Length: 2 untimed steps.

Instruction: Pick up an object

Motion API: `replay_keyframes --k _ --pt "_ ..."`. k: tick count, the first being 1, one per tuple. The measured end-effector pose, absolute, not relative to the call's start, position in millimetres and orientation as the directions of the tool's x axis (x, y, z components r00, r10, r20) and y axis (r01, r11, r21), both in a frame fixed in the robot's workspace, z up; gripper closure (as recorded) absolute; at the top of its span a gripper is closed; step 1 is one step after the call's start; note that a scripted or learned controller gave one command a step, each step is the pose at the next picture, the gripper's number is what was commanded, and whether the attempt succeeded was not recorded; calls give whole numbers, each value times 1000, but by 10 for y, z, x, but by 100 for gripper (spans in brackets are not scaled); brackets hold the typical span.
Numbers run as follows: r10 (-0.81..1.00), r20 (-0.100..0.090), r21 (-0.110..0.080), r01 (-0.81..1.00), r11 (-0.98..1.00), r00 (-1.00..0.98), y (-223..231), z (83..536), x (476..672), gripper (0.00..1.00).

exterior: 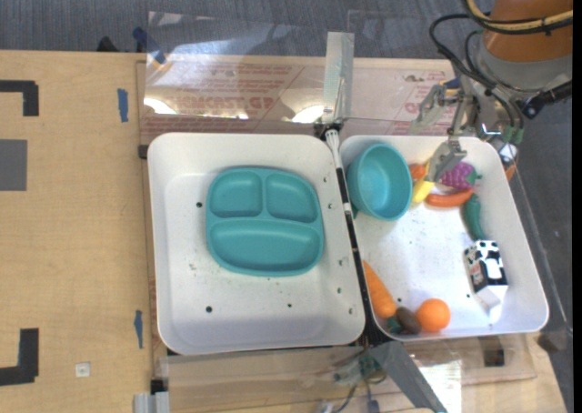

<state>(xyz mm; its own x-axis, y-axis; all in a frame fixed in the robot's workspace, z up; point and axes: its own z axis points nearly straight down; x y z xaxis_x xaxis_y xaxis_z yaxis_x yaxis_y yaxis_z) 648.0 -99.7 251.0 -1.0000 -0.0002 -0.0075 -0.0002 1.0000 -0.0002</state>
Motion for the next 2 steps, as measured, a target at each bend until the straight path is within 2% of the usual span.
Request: replay_keyframes --k 1,2 --pt "0 3 1 0 1000 -1000 -1144 1574 5773 0" --pt "50 -11 0 50 999 -999 -1333 920 6203 0"
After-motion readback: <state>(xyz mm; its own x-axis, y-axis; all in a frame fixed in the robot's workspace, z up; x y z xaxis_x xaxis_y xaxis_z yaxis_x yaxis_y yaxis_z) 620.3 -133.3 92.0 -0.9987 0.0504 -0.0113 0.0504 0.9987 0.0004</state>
